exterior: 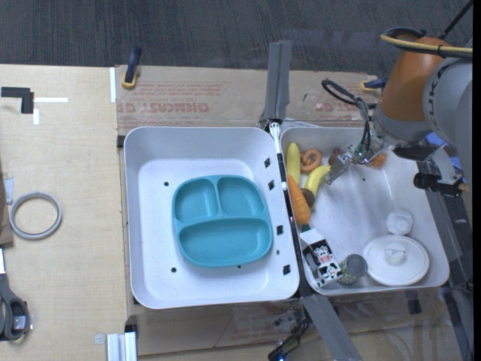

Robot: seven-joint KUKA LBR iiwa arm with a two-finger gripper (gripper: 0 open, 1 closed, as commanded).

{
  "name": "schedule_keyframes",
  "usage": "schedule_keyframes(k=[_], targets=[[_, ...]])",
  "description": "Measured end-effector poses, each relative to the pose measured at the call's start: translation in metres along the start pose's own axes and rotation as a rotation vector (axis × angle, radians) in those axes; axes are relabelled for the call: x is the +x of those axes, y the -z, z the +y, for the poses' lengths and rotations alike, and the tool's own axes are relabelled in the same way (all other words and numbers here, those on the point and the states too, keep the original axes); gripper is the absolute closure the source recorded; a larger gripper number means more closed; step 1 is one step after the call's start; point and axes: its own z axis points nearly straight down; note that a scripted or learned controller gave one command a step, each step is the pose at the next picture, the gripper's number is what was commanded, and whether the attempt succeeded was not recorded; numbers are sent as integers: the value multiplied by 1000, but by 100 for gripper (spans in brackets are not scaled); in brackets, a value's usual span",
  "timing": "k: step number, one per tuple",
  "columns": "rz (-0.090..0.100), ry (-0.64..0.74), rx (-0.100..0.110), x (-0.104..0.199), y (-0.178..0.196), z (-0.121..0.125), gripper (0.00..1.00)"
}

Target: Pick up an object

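The arm (440,89) is cut off by the right edge. Its pincer (342,164) is small and blurred, so how its tips stand cannot be told. The scissors (11,318) run off the left edge. The small patterned carton (322,260) is too blurred to read, partly covering a grey thing (352,268) beside it.

This was a robotics lab or test workshop, not a home. A pale wooden bench (60,126) stood on dark grey carpet (188,13), with a sheet of printed cardboard (188,96) laid over it. On the cardboard sat two shallow white bins (143,277). Left of the bins lay a roll of tape (33,215); behind them, a clamp (132,66) and a grey industrial arm (443,89).
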Motion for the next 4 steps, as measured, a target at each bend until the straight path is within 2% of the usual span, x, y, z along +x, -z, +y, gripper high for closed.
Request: schedule_keyframes(k=[1, 2, 3, 4], targets=[[4, -33, 4, -66, -6, -28, 0], [-5, -30, 0, -67, 5, -27, 100], [1, -52, -1, 74, 94, 42, 100], [3, -31, 2, 69, -6, -37, 100]])
